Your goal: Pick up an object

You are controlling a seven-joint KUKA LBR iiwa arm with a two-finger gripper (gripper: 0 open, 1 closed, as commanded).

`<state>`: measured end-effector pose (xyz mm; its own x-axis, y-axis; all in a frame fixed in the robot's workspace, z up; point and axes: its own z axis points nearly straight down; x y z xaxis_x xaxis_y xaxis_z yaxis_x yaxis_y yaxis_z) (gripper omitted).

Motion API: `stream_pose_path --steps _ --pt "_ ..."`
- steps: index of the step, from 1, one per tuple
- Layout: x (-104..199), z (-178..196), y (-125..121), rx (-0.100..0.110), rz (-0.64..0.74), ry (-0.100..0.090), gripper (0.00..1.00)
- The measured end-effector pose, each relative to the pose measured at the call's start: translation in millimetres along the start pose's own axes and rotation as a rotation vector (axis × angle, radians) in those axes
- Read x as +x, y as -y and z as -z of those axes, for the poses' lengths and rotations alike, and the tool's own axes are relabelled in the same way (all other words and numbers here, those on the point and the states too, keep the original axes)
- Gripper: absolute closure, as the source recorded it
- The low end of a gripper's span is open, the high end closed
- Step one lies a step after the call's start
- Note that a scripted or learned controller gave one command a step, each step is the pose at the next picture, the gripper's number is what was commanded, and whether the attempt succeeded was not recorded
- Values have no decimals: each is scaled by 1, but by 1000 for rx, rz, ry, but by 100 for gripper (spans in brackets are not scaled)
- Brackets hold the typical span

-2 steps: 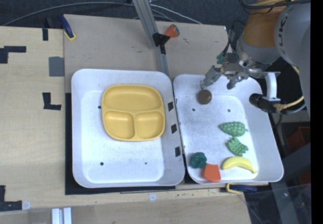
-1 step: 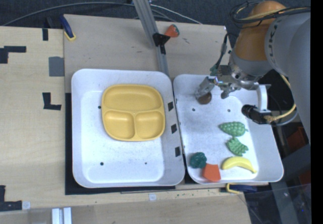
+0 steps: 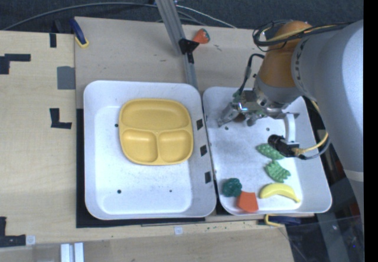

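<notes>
From my end the gripper sits low over the far left part of the right bin, fingers spread a little with nothing between them that I can make out — I read this as the approach step, no grasp yet. The candidates lie well apart from it at the bin's near end: green leaves, a banana, an orange block and a dark green lump; the yellow tray fills the left bin. Next move, I'd judge, calls for travel toward one of these — then centring the fingers on it before closing.
</notes>
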<state>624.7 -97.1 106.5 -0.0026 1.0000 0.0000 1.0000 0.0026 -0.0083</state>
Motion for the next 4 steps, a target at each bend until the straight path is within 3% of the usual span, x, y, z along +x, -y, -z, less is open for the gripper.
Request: stream_pose_path --steps 1,2,4 --pt "0 14 -2 -5 1 0 100" --pt "8 60 0 -11 0 0 100" --pt "5 185 6 -15 -1 1 100"
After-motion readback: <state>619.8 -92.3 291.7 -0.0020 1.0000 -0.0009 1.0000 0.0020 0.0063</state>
